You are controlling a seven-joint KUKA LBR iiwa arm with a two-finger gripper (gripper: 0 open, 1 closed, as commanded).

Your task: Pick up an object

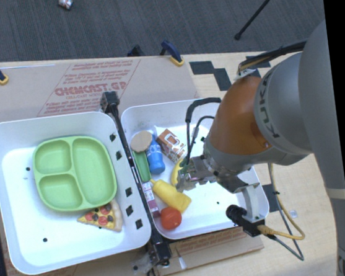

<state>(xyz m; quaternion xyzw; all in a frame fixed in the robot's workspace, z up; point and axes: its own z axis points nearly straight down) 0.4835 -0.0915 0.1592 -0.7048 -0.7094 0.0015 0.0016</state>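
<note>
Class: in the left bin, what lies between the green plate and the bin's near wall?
A pizza slice, just below the green plate, with bare floor before the bin's near wall.

You're looking at dark grey carpet (163,10) beyond the bench (a small crumpled scrap (65,1) lies on it), with brown cardboard (91,85) covering the benchtop.

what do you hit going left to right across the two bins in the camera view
green divided plate → pizza slice → green stick → blue bottle → orange-and-white carton → gripper
</note>
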